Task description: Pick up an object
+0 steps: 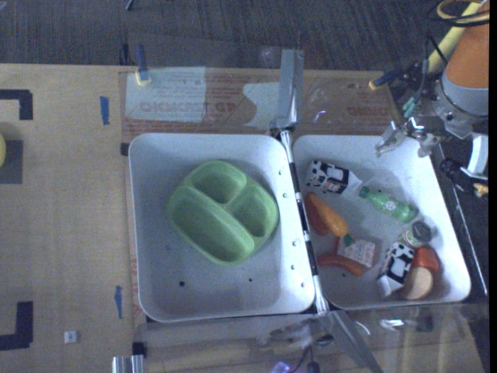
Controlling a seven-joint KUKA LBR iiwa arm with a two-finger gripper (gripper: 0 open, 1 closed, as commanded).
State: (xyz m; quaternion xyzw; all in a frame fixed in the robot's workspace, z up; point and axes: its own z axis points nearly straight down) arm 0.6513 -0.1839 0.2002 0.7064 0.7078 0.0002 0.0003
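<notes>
Objects were seen scattered in the right bin (454, 231), among them a green bottle (388, 204); the gripper (405, 137) was poised above its far edge, fingers spread, nothing held.

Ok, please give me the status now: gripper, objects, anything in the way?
Gripper open, above right bin's far edge, holding nothing. Green bottle nearest, lying free. Green plate alone in left bin. Nothing blocking.
</notes>
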